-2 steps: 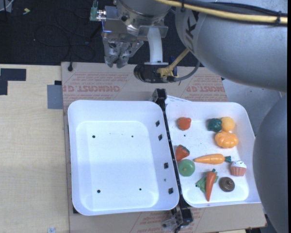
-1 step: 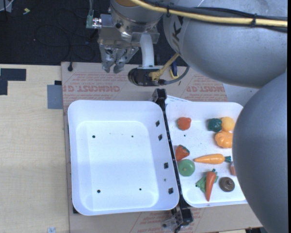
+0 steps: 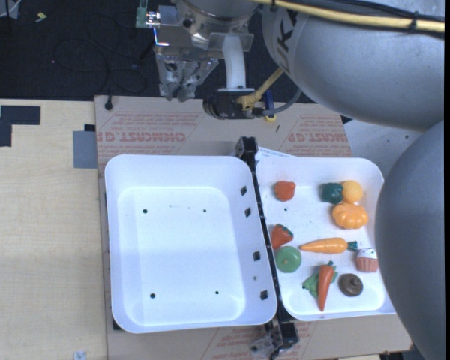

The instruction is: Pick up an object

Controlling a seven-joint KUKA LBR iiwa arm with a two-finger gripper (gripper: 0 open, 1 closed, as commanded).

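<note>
My gripper [image 3: 183,88] hangs high beyond the far edge of the left bin [image 3: 120,238], over the cardboard sheet, with nothing seen in it. Toy foods lie in the right bin [image 3: 375,172]: a red tomato [image 3: 284,190], a dark green piece [image 3: 331,193], a yellow lemon [image 3: 353,190], an orange pumpkin [image 3: 349,216], a red strawberry [image 3: 280,235], a green apple [image 3: 289,259], a long carrot [image 3: 326,245], a small cupcake [image 3: 367,259], a second carrot [image 3: 324,285] and a brown doughnut [image 3: 351,284]. All of them are well away from the gripper.
The arm's big grey links [image 3: 375,58] cover the upper right and hang over the right bin's right side. A black divider [image 3: 256,231] joins the two bins. Cardboard [image 3: 157,130] lies under the bins on a pale wood bench [image 3: 37,238].
</note>
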